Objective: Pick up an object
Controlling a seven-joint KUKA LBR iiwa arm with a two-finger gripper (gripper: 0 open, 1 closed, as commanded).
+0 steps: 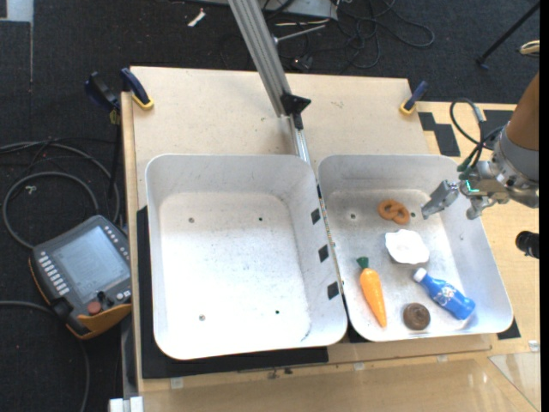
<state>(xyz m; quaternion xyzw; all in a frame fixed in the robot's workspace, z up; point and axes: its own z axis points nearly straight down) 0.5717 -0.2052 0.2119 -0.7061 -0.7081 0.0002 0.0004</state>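
Note:
The right bin holds several objects: a brown pretzel, a white lump, an orange carrot, a blue bottle with a white cap and a brown round piece. My gripper hangs over the bin's upper right part, to the right of the pretzel and above the white lump. Its two fingers stand spread apart, open, with nothing between them.
The left bin lies beside the right one. A slanted metal pole rises from the bench behind the bins. A teach pendant rests on the floor at the left.

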